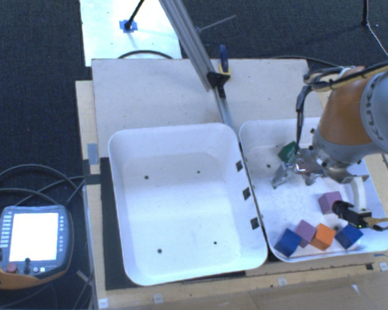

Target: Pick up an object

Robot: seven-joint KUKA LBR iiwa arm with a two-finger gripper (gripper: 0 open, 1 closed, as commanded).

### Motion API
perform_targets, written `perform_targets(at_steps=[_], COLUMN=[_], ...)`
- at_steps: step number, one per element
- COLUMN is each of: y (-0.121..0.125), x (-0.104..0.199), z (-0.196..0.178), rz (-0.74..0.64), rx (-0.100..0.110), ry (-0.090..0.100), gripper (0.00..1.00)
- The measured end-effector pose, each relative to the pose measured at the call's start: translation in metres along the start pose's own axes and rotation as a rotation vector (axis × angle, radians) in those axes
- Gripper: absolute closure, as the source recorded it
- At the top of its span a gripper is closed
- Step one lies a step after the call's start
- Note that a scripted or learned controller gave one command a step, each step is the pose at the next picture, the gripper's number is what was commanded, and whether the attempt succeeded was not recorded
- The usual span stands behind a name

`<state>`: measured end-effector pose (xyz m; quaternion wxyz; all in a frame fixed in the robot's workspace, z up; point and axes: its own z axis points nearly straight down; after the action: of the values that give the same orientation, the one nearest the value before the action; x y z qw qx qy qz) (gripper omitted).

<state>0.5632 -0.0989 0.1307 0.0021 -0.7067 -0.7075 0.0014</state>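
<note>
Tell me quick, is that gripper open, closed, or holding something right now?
Gripper: cannot be told from this slanted view. It sits low in the right bin, next to a green object.

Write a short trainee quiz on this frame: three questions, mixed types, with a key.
1. True or false: the gripper is over the left bin.
2. Multiple choice: which colour appears on two of the blocks clustered at the right bin's near edge? A) blue B) orange C) green
3. Short answer: what sits on the floor left of the bench?

Key:
1. False; it is over the right bin.
2. A; two blue blocks flank a purple block and an orange block.
3. The teach pendant.
</note>
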Motion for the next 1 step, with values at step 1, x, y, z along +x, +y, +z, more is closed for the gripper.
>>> perform_targets(at_steps=[1], y=[-0.0003], x=[0.0004], z=[0.0428], rz=[-0.001], rx=[-0.001], ry=[0.0], gripper=[0.0])
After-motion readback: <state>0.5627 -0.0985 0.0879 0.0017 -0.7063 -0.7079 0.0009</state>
